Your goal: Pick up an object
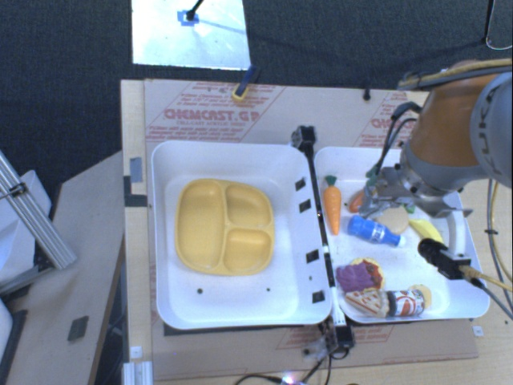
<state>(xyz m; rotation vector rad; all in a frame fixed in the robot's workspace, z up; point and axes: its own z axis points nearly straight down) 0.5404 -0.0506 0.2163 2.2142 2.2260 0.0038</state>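
My gripper (375,200) is low over the upper part of the right bin (473,295), under the grey wrist with its orange band. It hangs just right of an orange carrot (332,193) and above a blue bottle (373,231). A small orange piece (356,204) and a pale beige item (393,218) lie right beside it. I see no object lifted off the bin floor.
A yellow banana (425,229), purple grapes (359,276), a pizza slice (365,301) and a red-and-white can (405,301) also lie in the right bin. The left bin (172,295) holds a yellow divided plate (224,225). A black divider (315,215) runs between the bins.
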